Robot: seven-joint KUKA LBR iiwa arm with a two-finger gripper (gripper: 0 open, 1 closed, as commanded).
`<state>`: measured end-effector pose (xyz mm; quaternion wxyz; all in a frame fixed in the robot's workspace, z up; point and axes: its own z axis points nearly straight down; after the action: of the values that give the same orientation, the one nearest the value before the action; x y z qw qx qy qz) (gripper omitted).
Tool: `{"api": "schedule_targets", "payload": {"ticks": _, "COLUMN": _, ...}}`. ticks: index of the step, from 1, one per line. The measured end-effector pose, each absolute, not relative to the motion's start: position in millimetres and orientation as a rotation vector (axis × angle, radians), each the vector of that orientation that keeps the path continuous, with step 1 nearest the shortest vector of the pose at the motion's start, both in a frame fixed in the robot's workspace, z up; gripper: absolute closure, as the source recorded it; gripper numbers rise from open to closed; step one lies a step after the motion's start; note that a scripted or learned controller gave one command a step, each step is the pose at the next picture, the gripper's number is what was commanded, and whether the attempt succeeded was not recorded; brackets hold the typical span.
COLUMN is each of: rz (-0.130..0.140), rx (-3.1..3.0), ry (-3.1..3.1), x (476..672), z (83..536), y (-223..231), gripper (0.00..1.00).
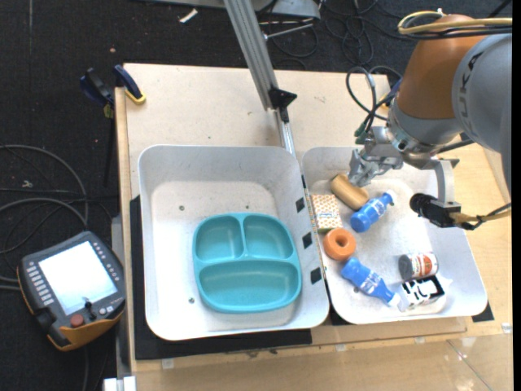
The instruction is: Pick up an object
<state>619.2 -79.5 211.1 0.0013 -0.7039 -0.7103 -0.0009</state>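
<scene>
Where the grey arm with its orange band reaches in from the right, its pincer [364,169] hangs low over the far part of the right-hand bin [464,255], close to that bin's far edge. How far the pincer is parted cannot be told from this slanted overhead angle, and nothing can be seen gripped in it.

Just beneath and in front of the pincer lies a short tan wooden cylinder [349,191], close enough that the two seem to touch or nearly so. Beside the cylinder, toward the bin's middle, a blue bottle [372,211] lies on its side. Against the bin's left wall rests a small patterned box [326,211]. Nearer the front sits an orange ring [339,243], and next to it a second blue bottle [365,280] lies tilted toward the front edge. Close to the front right corner stand a small can with a red and white label [418,265] and a black and white object [422,289], just beside each other.

The left-hand bin [163,169] holds a teal divided tray [244,261] with three compartments, set toward its front. Both bins sit side by side on the pale counter [203,104]. A handheld control pendant [69,287] lies on the floor off the counter's left edge.
</scene>
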Motion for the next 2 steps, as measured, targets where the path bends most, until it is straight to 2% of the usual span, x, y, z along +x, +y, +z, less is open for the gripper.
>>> {"api": "schedule_targets", "payload": {"ticks": 1, "rz": -0.002, "rx": -2.209, "ry": -2.23, "x": 612.5, "z": 216.7, "y": -17.7, "gripper": 1.0}}
{"api": "schedule_targets", "payload": {"ticks": 2, "rz": -0.003, "rx": -2.212, "ry": -2.231, "x": 614.1, "z": 227.1, "y": 28.2, "gripper": 1.0}}
